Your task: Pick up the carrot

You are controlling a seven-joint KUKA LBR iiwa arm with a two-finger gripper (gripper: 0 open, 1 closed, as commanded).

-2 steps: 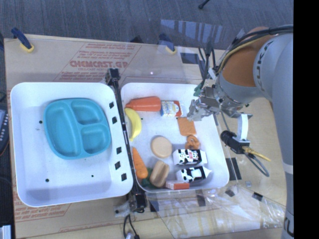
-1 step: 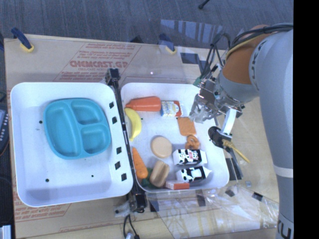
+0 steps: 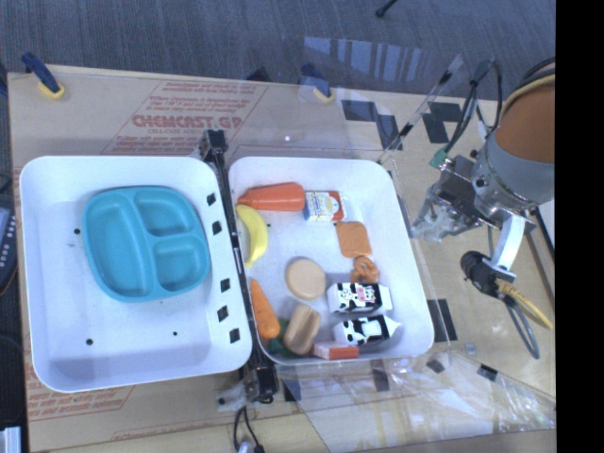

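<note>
Carrot (image 3: 264, 310) in right bin's near-left corner, hand (image 3: 442, 217) well apart.

You'll find the carrot (image 3: 264, 310) in the right bin (image 3: 401, 243), flat against the left wall near the front corner. It's small and orange, lying lengthwise along that wall, with its green top at the front end, just beside a tan piece.

I see an orange carrot (image 3: 265, 311), a yellow banana (image 3: 252, 233), a blue tray (image 3: 146, 243) in a white bin (image 3: 57, 347), and two cartons (image 3: 359, 297) in black-and-white cow patches. The surface (image 3: 142, 111) is tan with red print.
</note>
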